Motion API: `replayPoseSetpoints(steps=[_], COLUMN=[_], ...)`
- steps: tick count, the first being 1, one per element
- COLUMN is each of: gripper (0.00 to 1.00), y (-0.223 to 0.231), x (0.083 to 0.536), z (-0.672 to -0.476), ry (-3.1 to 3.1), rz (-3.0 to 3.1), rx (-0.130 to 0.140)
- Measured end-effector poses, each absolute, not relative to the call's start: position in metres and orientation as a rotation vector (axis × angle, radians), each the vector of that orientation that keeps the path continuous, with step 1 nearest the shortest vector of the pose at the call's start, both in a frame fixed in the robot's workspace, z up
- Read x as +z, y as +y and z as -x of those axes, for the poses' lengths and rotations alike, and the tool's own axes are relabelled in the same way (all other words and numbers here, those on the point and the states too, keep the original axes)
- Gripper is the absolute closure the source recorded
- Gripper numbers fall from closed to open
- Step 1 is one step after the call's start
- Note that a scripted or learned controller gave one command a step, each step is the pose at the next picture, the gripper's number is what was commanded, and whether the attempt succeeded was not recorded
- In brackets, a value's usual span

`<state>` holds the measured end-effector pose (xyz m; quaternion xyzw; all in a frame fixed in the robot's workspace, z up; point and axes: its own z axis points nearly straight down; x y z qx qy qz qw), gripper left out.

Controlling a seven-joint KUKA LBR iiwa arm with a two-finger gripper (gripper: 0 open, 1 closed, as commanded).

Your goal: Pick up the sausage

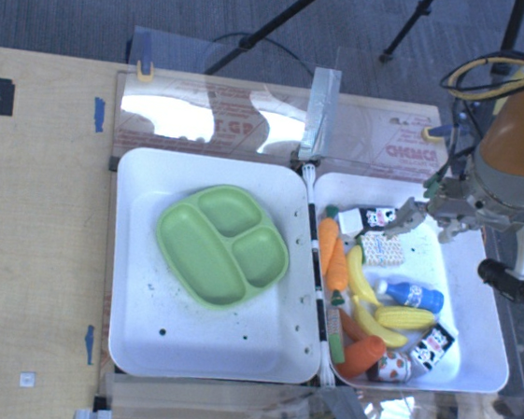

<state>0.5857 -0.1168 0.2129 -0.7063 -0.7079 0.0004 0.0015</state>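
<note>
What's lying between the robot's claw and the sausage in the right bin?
The reddish sausage lies at the front of the right bin, partly tucked under the banana and corn. Both lie between it and the gripper at the back.

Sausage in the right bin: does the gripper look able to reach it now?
Only partly, it seems. The sausage lies against the bin wall with the banana and corn across it; the gripper is above the bin.

I see my grey arm with its orange band (pixel 520 130) reaching in from the right. Its two-finger gripper (pixel 412 216) hangs low, angled leftward.
</note>
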Motion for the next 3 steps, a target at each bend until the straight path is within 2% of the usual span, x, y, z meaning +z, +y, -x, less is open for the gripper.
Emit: replayPoseSetpoints(steps=[1, 2, 3], gripper=[0.00, 0.00, 0.00], y=[-0.097, -0.097, -0.124], x=[0.237, 0.237, 0.284], z=[-0.658, -0.658, -0.621], ry=[-2.351, -2.351, -2.604], rz=[2.090, 2.090, 1.762], rx=[-0.002, -0.002, -0.001])
